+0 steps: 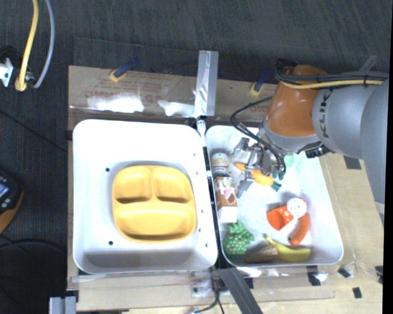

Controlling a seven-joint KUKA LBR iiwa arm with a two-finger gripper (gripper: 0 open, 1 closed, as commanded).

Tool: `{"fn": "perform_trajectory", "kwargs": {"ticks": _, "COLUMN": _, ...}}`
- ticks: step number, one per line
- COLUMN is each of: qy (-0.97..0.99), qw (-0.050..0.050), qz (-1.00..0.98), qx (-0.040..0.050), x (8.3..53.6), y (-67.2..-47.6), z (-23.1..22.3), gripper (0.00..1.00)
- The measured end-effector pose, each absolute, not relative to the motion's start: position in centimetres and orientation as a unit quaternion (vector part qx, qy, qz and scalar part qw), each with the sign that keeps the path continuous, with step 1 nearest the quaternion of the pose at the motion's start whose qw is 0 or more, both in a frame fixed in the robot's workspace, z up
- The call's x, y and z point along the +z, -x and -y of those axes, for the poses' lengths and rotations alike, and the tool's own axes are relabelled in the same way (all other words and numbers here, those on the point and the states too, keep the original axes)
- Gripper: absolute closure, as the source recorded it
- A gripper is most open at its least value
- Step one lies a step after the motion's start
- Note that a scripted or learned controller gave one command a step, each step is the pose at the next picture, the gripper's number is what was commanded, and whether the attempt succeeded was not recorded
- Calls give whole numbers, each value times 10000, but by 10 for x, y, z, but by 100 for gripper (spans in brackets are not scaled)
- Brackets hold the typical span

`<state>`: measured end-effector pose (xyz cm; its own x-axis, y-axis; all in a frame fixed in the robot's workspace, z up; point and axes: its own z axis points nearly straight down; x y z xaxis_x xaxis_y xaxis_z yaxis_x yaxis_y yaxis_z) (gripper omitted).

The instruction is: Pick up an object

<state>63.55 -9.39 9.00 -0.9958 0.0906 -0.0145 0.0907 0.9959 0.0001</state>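
Observation:
My gripper hangs low over the upper middle of the right bin, under the orange wrist band. Right beside its tip lies a small orange and yellow object; I cannot tell whether the gripper touches it. To its left stand a small brown jar and a brown and white packet. Further down the bin lie a red cup, a white round piece, an orange-red sausage shape, a banana and a green bunch.
The left bin holds a yellow divided tray. A white block lies against the wall between the bins. The grey arm covers the right bin's upper right corner. Clamps and tape sit along the bench's back edge.

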Motion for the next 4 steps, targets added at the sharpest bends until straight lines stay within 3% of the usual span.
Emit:
{"fn": "perform_trajectory", "kwargs": {"ticks": 1, "qy": -194, "qw": 53, "qz": -9998, "qx": -17, "x": 90, "y": -570, "z": 135, "gripper": 0}}
{"fn": "perform_trajectory", "kwargs": {"ticks": 2, "qy": -165, "qw": 77, "qz": -9998, "qx": -10, "x": 90, "y": -602, "z": 93, "gripper": 0}}
{"fn": "perform_trajectory", "kwargs": {"ticks": 3, "qy": -1018, "qw": 15, "qz": -9948, "qx": 2, "x": 94, "y": -596, "z": 123, "gripper": 0}}
{"fn": "perform_trajectory", "kwargs": {"ticks": 4, "qy": -1081, "qw": 125, "qz": -9941, "qx": -13, "x": 92, "y": -492, "z": 117, "gripper": 0}}
